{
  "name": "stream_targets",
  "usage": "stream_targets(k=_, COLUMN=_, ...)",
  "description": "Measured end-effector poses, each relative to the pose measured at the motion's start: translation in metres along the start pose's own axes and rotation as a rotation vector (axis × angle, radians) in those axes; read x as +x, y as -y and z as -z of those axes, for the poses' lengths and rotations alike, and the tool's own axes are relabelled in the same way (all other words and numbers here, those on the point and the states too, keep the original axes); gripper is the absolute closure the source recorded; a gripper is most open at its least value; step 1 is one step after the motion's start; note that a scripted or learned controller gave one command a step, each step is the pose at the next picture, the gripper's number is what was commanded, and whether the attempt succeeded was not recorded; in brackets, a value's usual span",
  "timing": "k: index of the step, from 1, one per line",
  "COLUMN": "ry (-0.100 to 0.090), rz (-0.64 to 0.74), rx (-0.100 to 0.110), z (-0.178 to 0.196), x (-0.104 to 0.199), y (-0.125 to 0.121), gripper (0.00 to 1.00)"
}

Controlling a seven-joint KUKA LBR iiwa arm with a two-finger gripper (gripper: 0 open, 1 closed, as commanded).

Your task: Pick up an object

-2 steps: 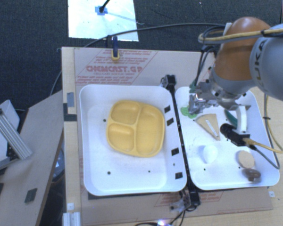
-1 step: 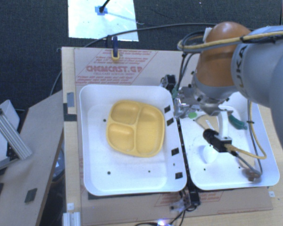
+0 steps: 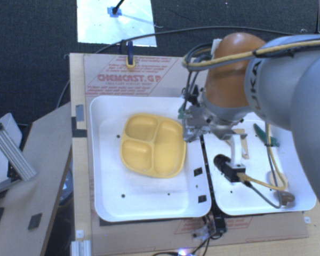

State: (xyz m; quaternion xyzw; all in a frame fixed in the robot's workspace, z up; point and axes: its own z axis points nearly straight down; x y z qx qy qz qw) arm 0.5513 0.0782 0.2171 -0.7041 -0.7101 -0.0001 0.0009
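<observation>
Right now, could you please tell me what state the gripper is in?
The gripper: open or closed cannot be told; it sits at the yellow tray, by its edge toward the view's right, in the left bin.

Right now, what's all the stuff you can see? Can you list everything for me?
Divided plate: one, yellow, lying in the left bin.
Small thing: one, green, in the right bin; too small to name.
Left bin: one, white, on the bench.
Right bin: one, white, right beside the left bin.
Cardboard sheet: one, brown with red print, under both bins.
Paper sheet: one, white, on the dark ground behind the bench.
Arm: one, grey with an orange band, reaching in from the right.
Hand: one, grey, at the plate's right edge.
</observation>
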Motion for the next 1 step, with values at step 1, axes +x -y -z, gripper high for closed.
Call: stream_targets(k=1, ry=0.001, rz=-0.005, rx=-0.001, z=0.0003, x=-0.0024, y=-0.0007, gripper=0.00)
